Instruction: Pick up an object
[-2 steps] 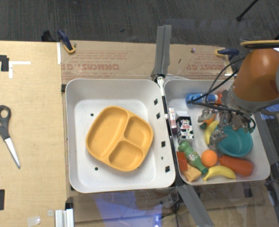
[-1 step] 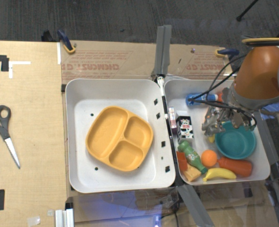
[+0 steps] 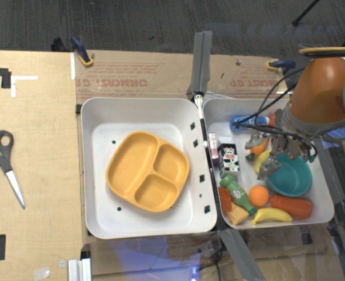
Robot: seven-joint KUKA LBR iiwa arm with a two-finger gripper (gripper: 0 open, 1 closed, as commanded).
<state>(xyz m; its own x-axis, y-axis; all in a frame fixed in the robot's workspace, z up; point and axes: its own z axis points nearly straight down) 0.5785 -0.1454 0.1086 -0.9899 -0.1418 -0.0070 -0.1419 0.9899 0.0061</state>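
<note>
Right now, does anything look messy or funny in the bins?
Nothing looks broken or spilled. The toys are just heaped together in the right bin, while the yellow plate sits by itself, a bit crooked, in the left bin.

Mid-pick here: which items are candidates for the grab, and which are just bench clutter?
Job: hand; right bin toys: teal bowl, orange ball, banana, green bottle, carrot.

Lying about: yellow divided plate in the left bin, scissors, blue clamps.
</note>
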